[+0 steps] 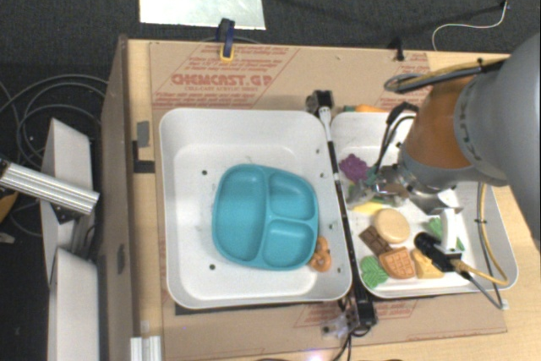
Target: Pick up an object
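- Toy foods (393, 245) crowd the right bin's (505, 254) front edge, unlifted.
- Gripper (390, 188) hangs over that bin's middle; finger state I cannot tell.
- Reaching step, I judge; next, descend on one piece.

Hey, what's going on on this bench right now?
A grey robot arm reaches into the right bin, which holds toy food: purple grapes, a round bun, a waffle. Its gripper sits low over the pile, with no item seen between its fingers. The left bin holds a blue divided plate.
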